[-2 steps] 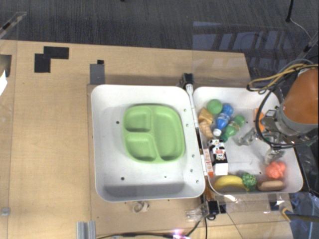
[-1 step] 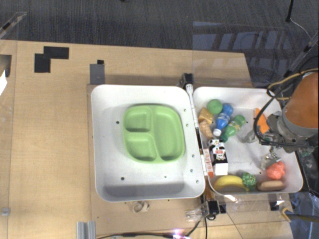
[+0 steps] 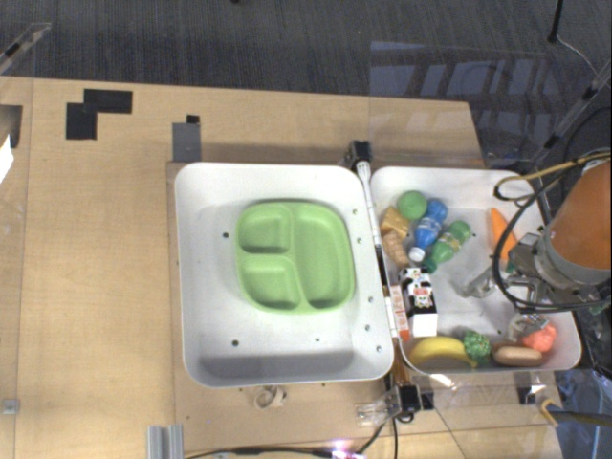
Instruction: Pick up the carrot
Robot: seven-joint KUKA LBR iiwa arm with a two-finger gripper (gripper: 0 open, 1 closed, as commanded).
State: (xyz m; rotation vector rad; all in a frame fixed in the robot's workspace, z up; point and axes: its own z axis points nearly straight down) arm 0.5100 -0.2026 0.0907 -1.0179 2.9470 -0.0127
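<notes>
The carrot (image 3: 499, 229) is a small orange wedge lying by the right bin's (image 3: 459, 182) far right side, partly crossed by black cables. My gripper (image 3: 481, 283) hangs low over the bin floor, just in front of and slightly left of the carrot, below the arm's orange band (image 3: 585, 220). Nothing shows in the gripper. The wrist and cables hide the carrot's right part.
The left bin (image 3: 206, 342) bears a green divided plate (image 3: 292, 254). In the right bin lie a green ball (image 3: 412, 205), a blue bottle (image 3: 427, 224), a green bottle (image 3: 446, 245), a banana (image 3: 438, 351), broccoli (image 3: 476, 344), a sausage (image 3: 517, 356) and a pink-red toy (image 3: 540, 338).
</notes>
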